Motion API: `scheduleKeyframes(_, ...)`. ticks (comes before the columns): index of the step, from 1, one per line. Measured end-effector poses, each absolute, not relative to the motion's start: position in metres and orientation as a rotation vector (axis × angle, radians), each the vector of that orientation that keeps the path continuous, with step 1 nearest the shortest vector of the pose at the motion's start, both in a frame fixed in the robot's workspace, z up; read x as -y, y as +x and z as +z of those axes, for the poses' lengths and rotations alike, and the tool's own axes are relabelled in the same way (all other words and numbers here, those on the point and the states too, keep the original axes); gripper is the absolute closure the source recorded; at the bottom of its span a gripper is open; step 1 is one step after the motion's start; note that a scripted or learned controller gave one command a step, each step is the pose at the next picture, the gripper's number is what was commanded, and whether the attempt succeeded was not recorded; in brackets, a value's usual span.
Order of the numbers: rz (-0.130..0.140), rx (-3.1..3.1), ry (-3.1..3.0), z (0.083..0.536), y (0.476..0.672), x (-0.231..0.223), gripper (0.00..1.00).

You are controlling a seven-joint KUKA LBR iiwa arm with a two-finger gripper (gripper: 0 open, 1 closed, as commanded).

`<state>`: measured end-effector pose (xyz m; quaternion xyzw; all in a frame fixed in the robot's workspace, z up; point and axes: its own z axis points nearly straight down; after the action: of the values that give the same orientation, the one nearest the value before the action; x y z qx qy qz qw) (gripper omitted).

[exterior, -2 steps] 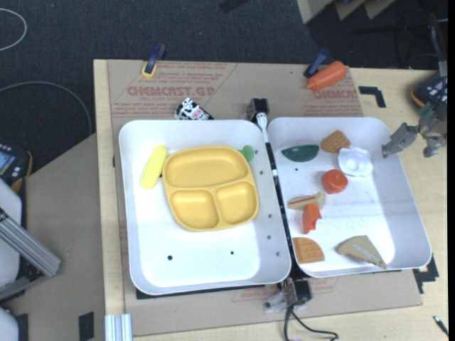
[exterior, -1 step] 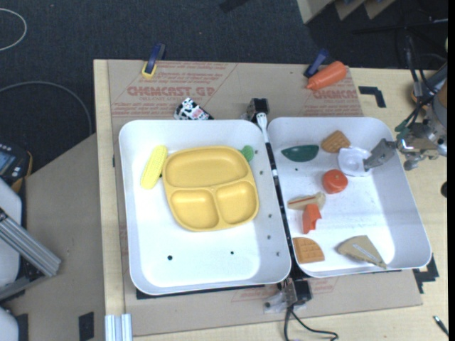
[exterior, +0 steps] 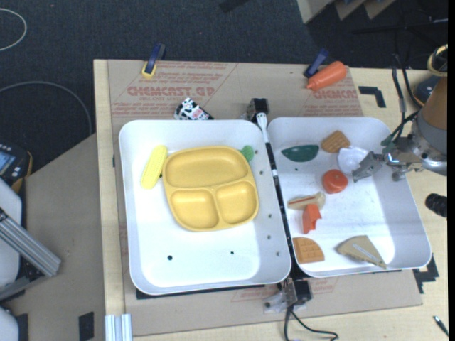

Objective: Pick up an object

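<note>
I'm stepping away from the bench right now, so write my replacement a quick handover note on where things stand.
Gripper: over the right bin near its upper right, fingers apparently spread, nothing between them.
Right bin: red tomato closest to the gripper, green piece, cracker, hot dog, waffle, sandwich wedge.
Left bin: yellow divided tray, corn cob.
Done: nothing lifted.
Left: grasp and lift one object.
</note>
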<state>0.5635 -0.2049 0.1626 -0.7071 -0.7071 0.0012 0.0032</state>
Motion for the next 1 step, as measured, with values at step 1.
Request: scheduleKeyframes(1, 0.004, 2.217, -2.217, 0.1198, 0.5607, 0.2016, 0.0)
